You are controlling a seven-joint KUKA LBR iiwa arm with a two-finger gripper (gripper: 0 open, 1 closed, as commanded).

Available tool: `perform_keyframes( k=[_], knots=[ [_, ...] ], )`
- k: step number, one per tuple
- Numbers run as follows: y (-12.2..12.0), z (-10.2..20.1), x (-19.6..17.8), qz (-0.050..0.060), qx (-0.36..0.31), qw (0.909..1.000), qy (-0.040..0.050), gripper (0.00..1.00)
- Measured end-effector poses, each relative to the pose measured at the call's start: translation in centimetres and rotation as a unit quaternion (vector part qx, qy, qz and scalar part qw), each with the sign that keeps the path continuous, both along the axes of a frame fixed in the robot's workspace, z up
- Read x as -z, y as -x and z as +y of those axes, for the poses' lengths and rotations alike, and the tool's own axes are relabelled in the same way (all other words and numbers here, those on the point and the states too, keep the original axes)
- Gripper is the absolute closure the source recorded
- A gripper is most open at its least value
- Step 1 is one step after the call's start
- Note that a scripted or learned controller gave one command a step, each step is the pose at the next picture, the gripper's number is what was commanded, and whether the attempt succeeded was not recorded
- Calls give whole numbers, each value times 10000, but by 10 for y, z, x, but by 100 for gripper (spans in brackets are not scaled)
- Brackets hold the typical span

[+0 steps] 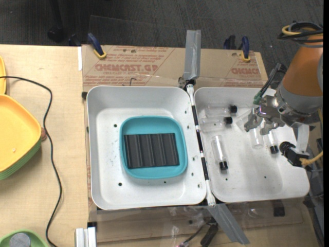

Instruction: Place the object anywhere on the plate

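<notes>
1. Nearest the camera in the right bin, one clear tube with a black cap lies on the floor.
2. My claw hangs over that bin's right half; whether it is parted or grips anything, I cannot tell.
3. More clear tubes lie toward the far wall.
4. The teal plate sits in the left bin.

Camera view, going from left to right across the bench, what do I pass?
Yellow dish → black cable → left bin holding the teal plate → right bin with a clear vial → the claw over that bin.
</notes>
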State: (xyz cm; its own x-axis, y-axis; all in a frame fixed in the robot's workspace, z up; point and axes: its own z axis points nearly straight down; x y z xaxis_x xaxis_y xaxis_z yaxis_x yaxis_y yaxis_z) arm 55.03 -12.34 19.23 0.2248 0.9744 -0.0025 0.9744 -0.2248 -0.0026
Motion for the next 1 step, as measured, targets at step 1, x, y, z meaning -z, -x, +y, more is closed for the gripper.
perform_keyframes(
  k=[1],
  knots=[
    [0,0,0,-1,1,10000,0,0]
  ],
)
